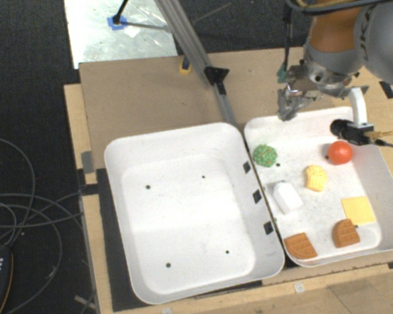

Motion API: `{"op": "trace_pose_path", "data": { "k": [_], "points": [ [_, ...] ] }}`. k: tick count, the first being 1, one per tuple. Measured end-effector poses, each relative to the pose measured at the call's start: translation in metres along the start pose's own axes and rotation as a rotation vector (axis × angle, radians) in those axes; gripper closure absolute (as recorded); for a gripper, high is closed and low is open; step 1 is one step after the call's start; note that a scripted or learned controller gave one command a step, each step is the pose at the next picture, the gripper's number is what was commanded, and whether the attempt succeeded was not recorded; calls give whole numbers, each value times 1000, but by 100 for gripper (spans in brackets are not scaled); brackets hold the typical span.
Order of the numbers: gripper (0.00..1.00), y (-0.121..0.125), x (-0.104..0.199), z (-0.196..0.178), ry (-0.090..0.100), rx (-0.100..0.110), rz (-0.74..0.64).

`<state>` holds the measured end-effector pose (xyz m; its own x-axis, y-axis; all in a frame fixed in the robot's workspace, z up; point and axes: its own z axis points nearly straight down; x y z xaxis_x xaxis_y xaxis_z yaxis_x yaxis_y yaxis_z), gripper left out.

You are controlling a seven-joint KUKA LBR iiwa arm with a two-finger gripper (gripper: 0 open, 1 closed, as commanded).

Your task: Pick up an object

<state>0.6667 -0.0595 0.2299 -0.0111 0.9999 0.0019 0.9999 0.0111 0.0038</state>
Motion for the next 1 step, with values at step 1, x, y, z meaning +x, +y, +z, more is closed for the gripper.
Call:
{"op": "trace_pose_path", "data": {
  "k": [1],
  "points": [
    [100, 1, 61, -9, 1, 1, -1]
  ]
}}
